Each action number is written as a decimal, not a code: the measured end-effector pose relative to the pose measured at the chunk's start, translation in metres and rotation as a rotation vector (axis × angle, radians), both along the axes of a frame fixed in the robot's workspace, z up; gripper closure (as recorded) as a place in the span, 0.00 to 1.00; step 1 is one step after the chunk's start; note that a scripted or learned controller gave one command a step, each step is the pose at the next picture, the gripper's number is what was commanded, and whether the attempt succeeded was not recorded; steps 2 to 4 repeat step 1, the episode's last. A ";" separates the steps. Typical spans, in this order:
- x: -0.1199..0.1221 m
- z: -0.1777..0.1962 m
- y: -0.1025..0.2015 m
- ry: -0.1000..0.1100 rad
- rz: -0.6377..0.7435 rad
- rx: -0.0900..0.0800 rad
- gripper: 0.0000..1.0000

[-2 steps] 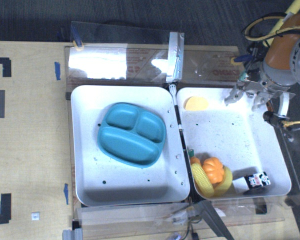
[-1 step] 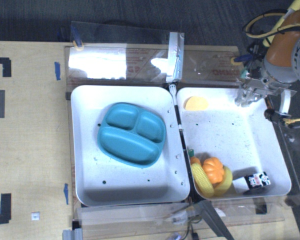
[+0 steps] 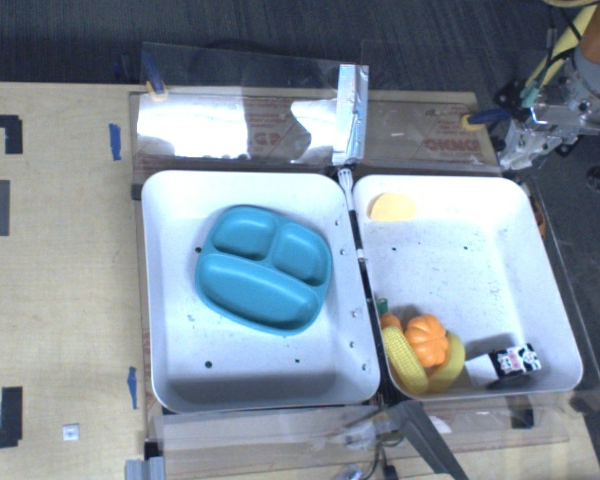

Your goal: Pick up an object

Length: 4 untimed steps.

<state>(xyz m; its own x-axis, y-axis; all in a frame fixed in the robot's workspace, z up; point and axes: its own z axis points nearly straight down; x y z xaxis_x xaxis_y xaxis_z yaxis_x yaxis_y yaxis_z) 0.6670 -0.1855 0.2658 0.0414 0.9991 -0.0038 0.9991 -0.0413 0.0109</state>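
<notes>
The right bin [image 3: 500,230] holds a flat pale-yellow round piece [image 3: 392,207] in its far left corner. Along its near edge lie an orange pumpkin [image 3: 427,339], a yellow corn cob [image 3: 401,359] and a small black-and-white object [image 3: 515,362]. The pumpkin rests against the corn, with a yellow-green piece [image 3: 453,361] curving behind them. In the left bin [image 3: 170,298] sits a blue divided plate [image 3: 263,267]. My gripper [image 3: 528,138] hangs at the upper right, beyond the right bin's far right corner and above the bench, away from every object.
A clear plastic sheet [image 3: 245,113] and taped cardboard [image 3: 420,133] lie behind the bins. Yellow cables [image 3: 565,28] trail from the arm at the top right. A wooden benchtop [image 3: 50,268] stretches to the left. A metal divider [image 3: 352,118] rises between the bins at the back.
</notes>
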 end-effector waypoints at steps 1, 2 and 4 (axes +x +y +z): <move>0.001 -0.008 0.079 0.014 0.130 0.005 1.00; 0.001 -0.008 0.079 0.014 0.130 0.005 1.00; 0.001 -0.008 0.079 0.014 0.130 0.005 1.00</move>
